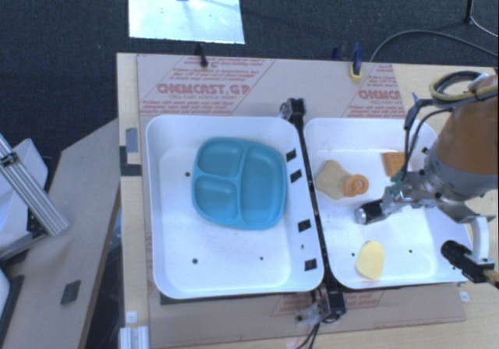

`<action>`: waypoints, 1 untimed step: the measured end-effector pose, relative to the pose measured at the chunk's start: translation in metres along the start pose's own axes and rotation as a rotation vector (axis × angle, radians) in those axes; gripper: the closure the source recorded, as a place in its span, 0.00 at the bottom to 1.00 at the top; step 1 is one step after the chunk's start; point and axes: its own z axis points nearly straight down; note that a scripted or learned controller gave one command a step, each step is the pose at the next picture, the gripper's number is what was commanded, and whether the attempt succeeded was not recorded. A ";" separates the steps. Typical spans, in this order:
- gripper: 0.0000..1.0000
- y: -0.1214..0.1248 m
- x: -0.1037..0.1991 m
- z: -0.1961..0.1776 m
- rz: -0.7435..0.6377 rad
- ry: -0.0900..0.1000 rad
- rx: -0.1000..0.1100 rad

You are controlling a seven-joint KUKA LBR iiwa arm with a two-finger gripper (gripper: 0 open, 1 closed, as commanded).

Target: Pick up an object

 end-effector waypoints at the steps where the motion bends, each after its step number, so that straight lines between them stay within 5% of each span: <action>1: 1.00 0.001 0.004 -0.062 -0.002 0.000 -0.002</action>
